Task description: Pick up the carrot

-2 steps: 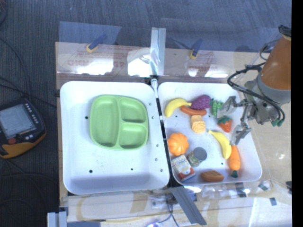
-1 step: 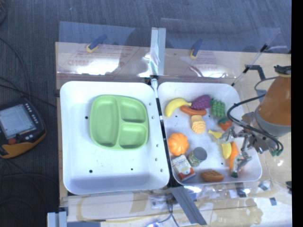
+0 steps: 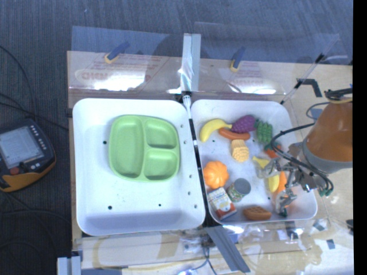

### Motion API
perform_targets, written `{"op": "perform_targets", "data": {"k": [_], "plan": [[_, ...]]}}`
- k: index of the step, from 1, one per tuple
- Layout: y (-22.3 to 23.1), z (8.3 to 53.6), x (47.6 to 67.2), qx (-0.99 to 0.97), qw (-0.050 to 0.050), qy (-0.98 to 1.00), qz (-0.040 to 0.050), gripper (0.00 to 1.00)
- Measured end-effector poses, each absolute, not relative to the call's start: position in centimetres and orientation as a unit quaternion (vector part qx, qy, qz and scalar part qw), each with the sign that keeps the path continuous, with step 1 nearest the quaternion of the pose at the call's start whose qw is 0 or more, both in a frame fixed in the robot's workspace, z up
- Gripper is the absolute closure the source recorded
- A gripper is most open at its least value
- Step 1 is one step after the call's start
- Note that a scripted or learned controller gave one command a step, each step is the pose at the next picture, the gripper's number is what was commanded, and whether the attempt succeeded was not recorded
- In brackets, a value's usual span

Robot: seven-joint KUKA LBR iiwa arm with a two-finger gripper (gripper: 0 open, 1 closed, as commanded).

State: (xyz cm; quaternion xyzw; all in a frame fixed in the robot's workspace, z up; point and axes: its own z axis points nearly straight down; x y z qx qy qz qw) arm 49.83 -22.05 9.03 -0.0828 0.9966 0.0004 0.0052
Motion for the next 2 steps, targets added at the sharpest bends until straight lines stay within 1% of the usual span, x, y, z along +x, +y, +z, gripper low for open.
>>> {"op": "perform_targets", "data": {"k": [1,2], "plan": [[-22.0,9.9,50.0,-0.084,0.006,0.996,-0.0011,1.00],[-15.9,16.5,49.2,-0.004,0.000,1.000,0.0010,1.00]]}}
